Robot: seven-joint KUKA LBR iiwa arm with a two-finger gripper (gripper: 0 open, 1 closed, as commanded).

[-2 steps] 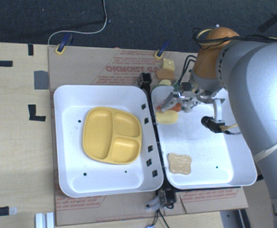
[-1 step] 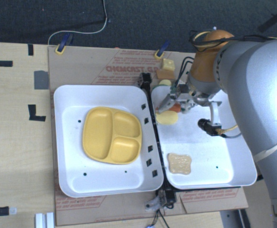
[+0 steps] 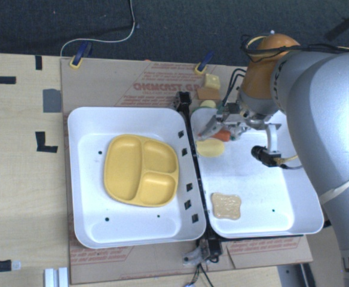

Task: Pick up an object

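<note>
Desk [image 3: 19,178] of pale wood carries a cardboard sheet [image 3: 126,88], and on this sheet two white bins stand side by side. The grey arm [image 3: 318,118] with its orange band [image 3: 261,79] reaches in from the right and bends down over the far left corner of the right bin [image 3: 282,220]. The left bin [image 3: 85,220] holds a yellow plate [image 3: 141,169] with three compartments, lying near its middle. In the right bin, a flat beige piece like a slice of bread [image 3: 226,205] lies near the front left. A pale yellow round object [image 3: 210,148] rests close to the divider, and a small orange-red object [image 3: 223,136] is just beside it. The end effector [image 3: 219,126] hangs just above these two; I cannot tell if it is wide or narrow. Behind the bin, on the cardboard, stand some small yellow and brown blocks [image 3: 210,86].
</note>
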